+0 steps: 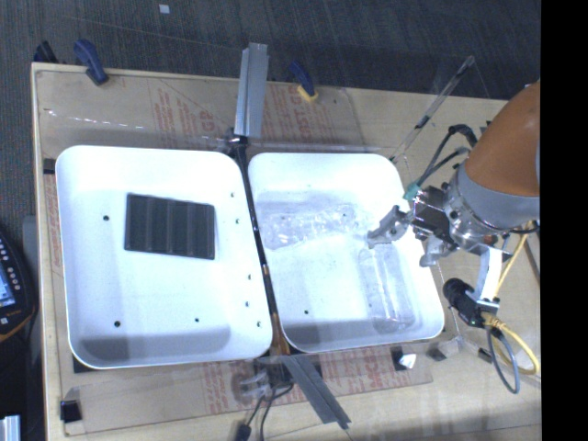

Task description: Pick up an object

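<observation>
A dark ribbed slab (pixel 170 226) lies flat in the left bin (pixel 83 274), long axis running left-right. The gripper (pixel 390 228) hangs over the right bin (pixel 322 333); whether its jaws are parted, I cannot tell.

Three objects lie in the bins. A dark flat rectangular pad (pixel 170 226) with ribbed sections lies flat in the left bin, well apart from the end effector (pixel 397 224), far to its left. A clear crinkled plastic piece (pixel 303 222) lies in the right bin, near and left of the end effector. A clear, elongated plastic item (pixel 388 288) lies just below it, hard to make out.
</observation>
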Action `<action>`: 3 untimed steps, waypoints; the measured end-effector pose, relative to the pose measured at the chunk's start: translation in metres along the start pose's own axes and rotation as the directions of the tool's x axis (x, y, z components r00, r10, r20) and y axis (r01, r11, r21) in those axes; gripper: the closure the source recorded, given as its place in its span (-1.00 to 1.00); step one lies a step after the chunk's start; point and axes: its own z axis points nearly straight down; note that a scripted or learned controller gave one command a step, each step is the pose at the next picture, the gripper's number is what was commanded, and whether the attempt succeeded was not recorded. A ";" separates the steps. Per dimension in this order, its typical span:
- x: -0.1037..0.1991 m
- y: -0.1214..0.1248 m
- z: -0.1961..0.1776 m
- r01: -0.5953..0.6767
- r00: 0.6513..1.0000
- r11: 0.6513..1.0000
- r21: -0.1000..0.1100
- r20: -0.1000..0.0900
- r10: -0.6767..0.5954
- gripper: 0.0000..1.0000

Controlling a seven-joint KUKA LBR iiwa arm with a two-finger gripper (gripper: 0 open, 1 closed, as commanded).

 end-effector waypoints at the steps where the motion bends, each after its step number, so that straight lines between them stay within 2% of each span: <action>1: -0.004 -0.005 -0.025 0.239 0.971 0.971 -0.008 0.004 -0.239 -1.00; 2: -0.005 -0.006 -0.049 0.370 0.929 0.929 -0.006 0.004 -0.370 -1.00; 3: -0.006 -0.005 -0.060 0.372 0.928 0.928 -0.006 0.006 -0.372 1.00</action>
